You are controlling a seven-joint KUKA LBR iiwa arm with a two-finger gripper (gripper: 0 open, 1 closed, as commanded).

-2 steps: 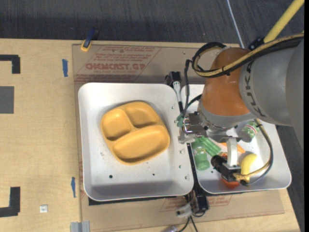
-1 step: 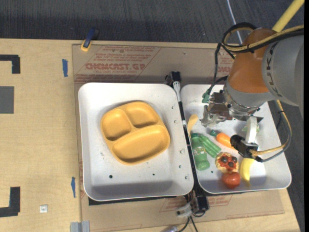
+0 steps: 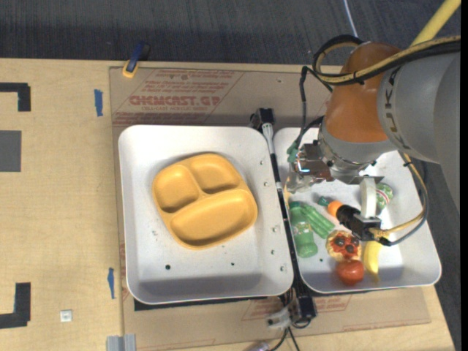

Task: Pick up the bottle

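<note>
I see the arm's wrist [image 3: 344,148] low over the right bin [image 3: 417,269], presumably positioned for a grasp. I cannot tell the end effector state. The bottle [image 3: 301,229], green and translucent, lies flat by the bin's left wall, beside a tomato [image 3: 351,271] and banana [image 3: 371,258].

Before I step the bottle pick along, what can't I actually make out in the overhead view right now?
- Gripper: the arm's wrist covers most of it in the camera view, so finger state is unreadable.
- Right bin: its back portion is hidden beneath the arm.
- Green bottle: visible along the bin's left wall, but its upper end near the gripper is unclear.
- Small items by the tomato: too jumbled to identify.
</note>
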